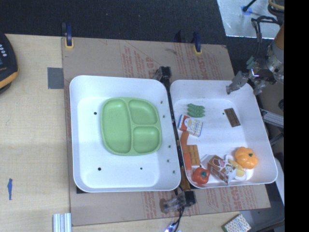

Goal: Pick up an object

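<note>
Hovering over the right bin's (251, 100) far corner, the gripper (237, 86) carries nothing; finger spread unclear.

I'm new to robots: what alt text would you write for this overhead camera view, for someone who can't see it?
A robot gripper hovers at the far edge of the right bin, which holds small toy foods including an orange pumpkin and a red tomato. The left bin holds a green divided plate.

The green divided plate (131, 125) is occupying the left bin's (82, 129) centre, leaving open floor around it. In the right bin (260, 124), the orange pumpkin (245, 157), tomato (200, 176) and packets (222, 168) are crowding the near edge; its middle is lying open.
</note>
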Action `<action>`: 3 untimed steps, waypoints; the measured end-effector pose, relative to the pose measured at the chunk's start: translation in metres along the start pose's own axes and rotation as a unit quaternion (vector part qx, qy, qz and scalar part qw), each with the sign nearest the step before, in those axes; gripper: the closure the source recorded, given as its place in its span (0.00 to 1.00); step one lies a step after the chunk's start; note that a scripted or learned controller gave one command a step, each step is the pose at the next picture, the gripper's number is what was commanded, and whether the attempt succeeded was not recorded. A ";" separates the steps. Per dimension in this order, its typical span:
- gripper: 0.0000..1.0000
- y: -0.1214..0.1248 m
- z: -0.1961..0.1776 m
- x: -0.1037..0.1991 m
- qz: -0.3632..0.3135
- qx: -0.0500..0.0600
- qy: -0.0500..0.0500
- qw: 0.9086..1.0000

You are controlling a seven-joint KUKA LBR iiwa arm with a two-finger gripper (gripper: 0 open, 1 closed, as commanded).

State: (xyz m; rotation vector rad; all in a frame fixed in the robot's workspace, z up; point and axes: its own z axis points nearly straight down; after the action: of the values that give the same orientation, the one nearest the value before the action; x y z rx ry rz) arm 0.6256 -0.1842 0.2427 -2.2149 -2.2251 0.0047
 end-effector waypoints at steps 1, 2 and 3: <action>0.00 -0.031 0.104 0.070 -0.003 0.005 0.002 1.000; 0.00 0.012 0.153 0.080 -0.002 0.000 0.000 1.000; 0.00 0.033 0.150 0.066 -0.001 -0.002 0.000 1.000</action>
State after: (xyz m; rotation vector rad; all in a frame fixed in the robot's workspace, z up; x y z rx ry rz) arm 0.6575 -0.1180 0.0927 -2.2147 -2.2294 0.0006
